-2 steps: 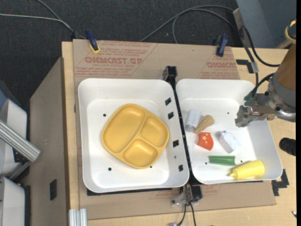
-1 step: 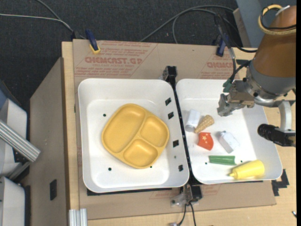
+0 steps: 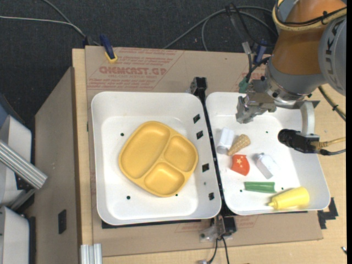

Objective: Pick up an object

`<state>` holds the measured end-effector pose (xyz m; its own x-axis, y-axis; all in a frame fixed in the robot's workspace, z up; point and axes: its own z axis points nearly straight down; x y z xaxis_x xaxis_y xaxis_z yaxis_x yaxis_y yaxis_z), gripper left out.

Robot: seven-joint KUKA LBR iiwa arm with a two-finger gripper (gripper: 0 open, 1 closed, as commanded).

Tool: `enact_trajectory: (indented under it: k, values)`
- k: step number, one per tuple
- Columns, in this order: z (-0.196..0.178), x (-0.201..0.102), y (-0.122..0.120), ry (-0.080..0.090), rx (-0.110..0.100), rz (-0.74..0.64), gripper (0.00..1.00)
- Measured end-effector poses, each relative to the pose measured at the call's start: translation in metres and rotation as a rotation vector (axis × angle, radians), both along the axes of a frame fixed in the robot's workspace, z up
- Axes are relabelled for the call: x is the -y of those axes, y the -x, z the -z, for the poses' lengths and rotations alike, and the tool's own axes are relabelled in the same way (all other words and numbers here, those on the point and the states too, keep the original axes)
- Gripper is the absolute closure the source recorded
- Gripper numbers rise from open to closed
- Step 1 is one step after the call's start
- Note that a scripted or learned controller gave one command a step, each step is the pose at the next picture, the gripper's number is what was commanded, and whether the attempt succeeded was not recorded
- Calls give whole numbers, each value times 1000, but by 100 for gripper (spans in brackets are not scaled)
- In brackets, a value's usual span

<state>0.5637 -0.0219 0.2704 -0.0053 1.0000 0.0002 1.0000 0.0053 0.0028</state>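
My metal two-finger gripper (image 3: 246, 116) hangs over the far end of the right-hand shallow white plastic bin (image 3: 316, 176), above the bin floor and holding nothing. Whether it stands open or closed I cannot tell from this slant. The things I could take lie nearer the camera: a small white cylinder (image 3: 224, 140) touching a tan waffle-textured cone (image 3: 239, 144), then a red strawberry-shaped piece (image 3: 240, 164), a grey-white block (image 3: 264, 165), a green stick (image 3: 259, 187) and a yellow squeeze bottle (image 3: 290, 198). The cone and cylinder are closest to me, but crowded together; I judge it best to come straight down centred on one piece and straddle its narrow width, so the neighbour isn't nudged. The yellow divided plate (image 3: 159, 158) lies alone in the left white bin (image 3: 104, 164)
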Motion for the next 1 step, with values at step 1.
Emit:
enact_trajectory:
  k: [1]
  values:
    - [3,-41,-33,0,1,0,100]
